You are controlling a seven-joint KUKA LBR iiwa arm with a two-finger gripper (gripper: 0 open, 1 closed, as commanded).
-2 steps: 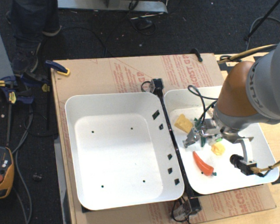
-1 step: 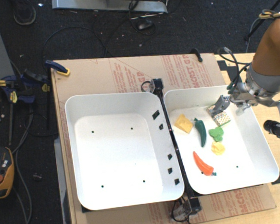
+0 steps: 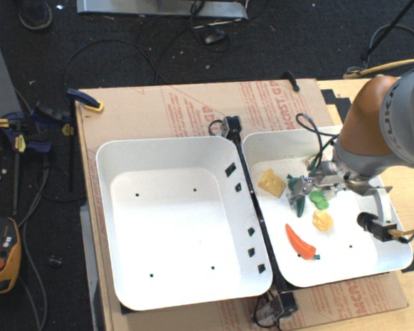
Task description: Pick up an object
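Left bin (image 3: 114,168): white, shallow, bare floor with a few small dark dots. Sits well to the left of the claw, across the black divider (image 3: 252,208) where the two bins meet.

Right bin (image 3: 392,257): white, same make, holds everything loose. Arm (image 3: 382,122) reaches in from the right, grey with an orange band, wrist low over this bin's middle.

Claw (image 3: 300,191): metal tips point left and slightly down, close over the bin floor. Tips are small and tangled with green shapes; cannot tell how far apart they stand or whether anything is caught between them.

Things in the right bin, placed from the claw:
- Yellow block (image 3: 270,182): pale, wedge-like, just left of the tips and a little above them. Near, contact not clear.
- Dark green piece (image 3: 299,205): right at the tips, just below; looks to be touching or nearly so.
- Bright green piece (image 3: 318,200): just right of the tips, under the wrist, partly hidden.
- Red pepper (image 3: 300,241): long, orange-red with a green stem end, lies below the claw, apart from it, slanting down to the right.
- Yellow lump (image 3: 323,220): small, rounded, below and a shade right of the tips, between the bright green piece and the pepper.

Both bins rest on a brown cardboard-covered tabletop (image 3: 188,109).
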